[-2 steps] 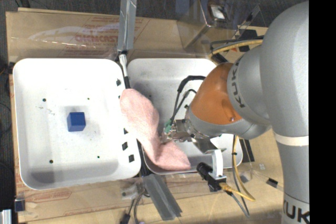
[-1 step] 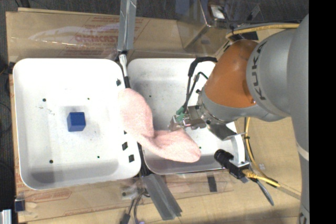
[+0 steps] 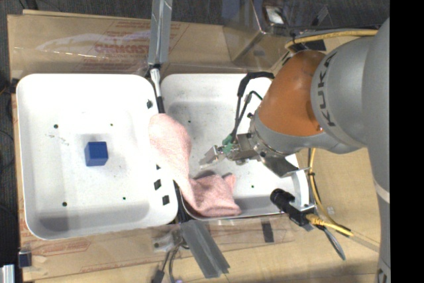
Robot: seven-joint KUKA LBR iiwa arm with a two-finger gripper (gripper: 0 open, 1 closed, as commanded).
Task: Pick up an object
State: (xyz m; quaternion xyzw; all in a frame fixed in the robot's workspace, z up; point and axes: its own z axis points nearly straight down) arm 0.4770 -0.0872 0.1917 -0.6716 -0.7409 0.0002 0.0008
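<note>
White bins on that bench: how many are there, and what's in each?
2. The left bin holds a small blue cube. The right bin holds a pink cloth draped over the shared edge, with the gripper above it. The arm may hide other items.

Taking the divider (image 3: 161,142) between the two bins as the landmark: the left bin (image 3: 40,142) lies to its left, the right bin (image 3: 199,93) to its right. A cube (image 3: 97,153) sits in the left bin, well left of the divider. A cloth (image 3: 182,166) is draped over the divider, most of it lying in the right bin toward the near wall. The gripper (image 3: 213,154) hangs in the right bin, just right of the cloth, perhaps touching its edge. The arm (image 3: 311,99) reaches in from farther right.
</note>
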